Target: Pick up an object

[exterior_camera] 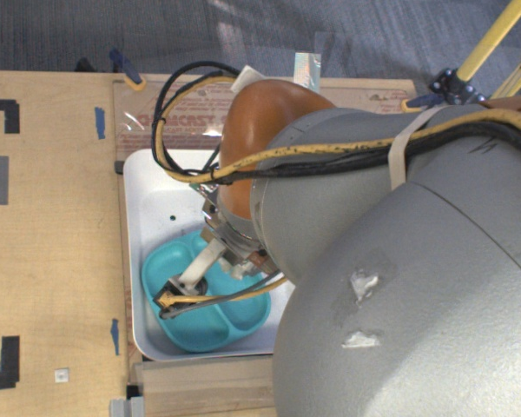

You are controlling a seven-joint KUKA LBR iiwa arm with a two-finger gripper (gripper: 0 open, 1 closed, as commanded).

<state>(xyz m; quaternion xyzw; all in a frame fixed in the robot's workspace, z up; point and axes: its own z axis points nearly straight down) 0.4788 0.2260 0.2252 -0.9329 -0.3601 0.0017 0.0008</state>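
A teal plate with divided sections (210, 328) lies in the near part of the white bin (148, 189). My gripper (228, 262) hangs low over the plate's upper right part, reaching in from the right. The grey arm with its orange band (265, 137) covers the gripper's tip, and I cannot see whether anything is between the fingers. The arm also hides the right side of the bin and whatever lies there.
Brown cardboard (52, 233) with black marks and blue tape bits covers the bench left of the bin. Black and yellow cables (169, 137) loop over the bin's far edge. A yellow pole (495, 33) slants at the top right.
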